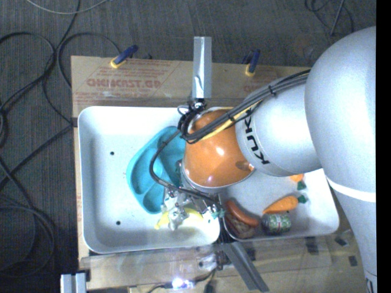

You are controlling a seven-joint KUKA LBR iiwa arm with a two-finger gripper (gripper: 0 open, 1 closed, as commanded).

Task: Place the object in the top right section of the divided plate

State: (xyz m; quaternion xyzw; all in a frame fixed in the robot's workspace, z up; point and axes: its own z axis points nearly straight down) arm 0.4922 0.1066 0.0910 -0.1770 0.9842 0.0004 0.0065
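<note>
A teal divided plate (143,173) lies in the left bin (98,182), and the arm's orange band covers its right part. My gripper (181,210) hangs low at the plate's near edge, toward the bin's front wall. A yellow object (166,222) lies right under and beside the gripper, partly hidden by it. I cannot make out whether the gripper holds it. Only the plate's left sections are visible.
The right bin (321,221) holds a carrot (282,204), a reddish-brown sausage (240,213), a dark green round item (277,223) and a small orange piece (297,178). The big grey arm covers most of that bin. Two clamps (124,55) sit on the board behind.
</note>
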